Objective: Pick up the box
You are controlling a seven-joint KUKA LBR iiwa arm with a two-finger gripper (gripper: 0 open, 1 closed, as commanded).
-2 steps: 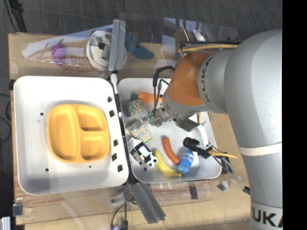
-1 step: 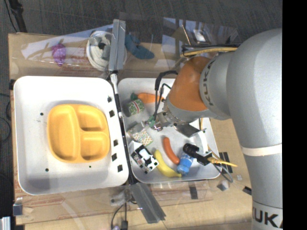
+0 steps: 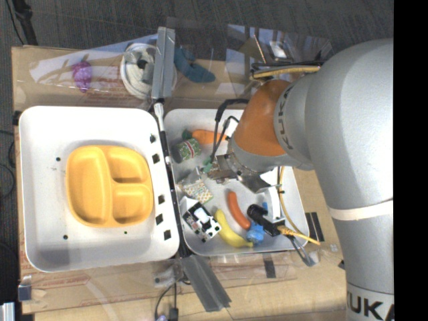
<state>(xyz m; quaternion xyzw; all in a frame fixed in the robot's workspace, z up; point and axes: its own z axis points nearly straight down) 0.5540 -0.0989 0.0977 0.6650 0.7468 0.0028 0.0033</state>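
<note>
The arm [image 3: 348, 152] covers much of the right bin [image 3: 175, 179], hiding its far right wall and whatever lies beneath the orange band [image 3: 262, 127]. The tool [image 3: 215, 169] is largely masked by the wrist above it. The carrot [image 3: 204, 137] is partly covered. The arm's base is cut off at the frame's bottom edge.
</note>
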